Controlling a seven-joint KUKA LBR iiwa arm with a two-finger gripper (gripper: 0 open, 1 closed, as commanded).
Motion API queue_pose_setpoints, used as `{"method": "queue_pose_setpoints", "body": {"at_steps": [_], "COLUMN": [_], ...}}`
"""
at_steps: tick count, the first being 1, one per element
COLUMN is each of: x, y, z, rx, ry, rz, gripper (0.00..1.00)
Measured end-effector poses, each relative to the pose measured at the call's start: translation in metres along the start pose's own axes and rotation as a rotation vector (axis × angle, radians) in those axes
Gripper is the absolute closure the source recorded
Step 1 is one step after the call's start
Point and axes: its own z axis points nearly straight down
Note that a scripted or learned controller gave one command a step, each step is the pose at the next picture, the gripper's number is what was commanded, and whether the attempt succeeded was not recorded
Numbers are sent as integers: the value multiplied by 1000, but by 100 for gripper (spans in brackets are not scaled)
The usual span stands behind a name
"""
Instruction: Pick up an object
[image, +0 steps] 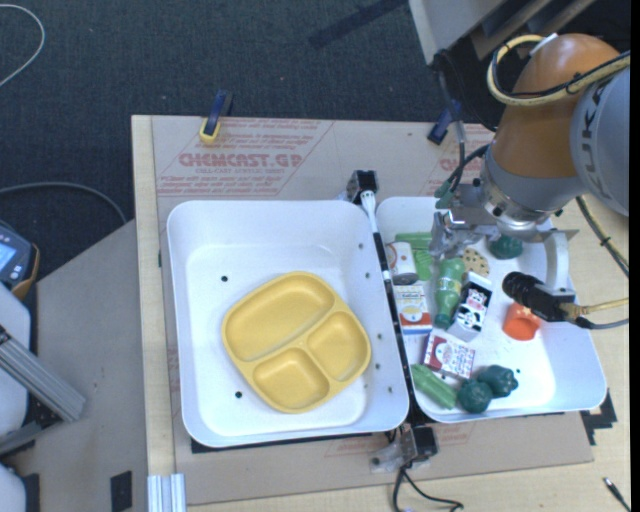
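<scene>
My gripper (447, 238) hangs over the crowded right white bin (580, 375); its grasp state I cannot tell. The green plastic bottle (449, 282) sits just below, tightly packed, so neighbours may jam my pick.

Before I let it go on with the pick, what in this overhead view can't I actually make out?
- Hand, camera view: the arm's wrist covers it, so its state and any hold are unreadable.
- Right bin, far end: the arm hides what lies under it.
- Small packages by the divider: print too small to read.
- Dark green object: too small to identify.
- Arm, upper part: cut off by the top right edge.
</scene>
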Motion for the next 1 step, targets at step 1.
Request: {"method": "queue_pose_setpoints", "body": {"at_steps": [1], "x": [1], "y": [-4], "z": [1], "rx": [4], "ry": [0], "rz": [1], "gripper": [100]}}
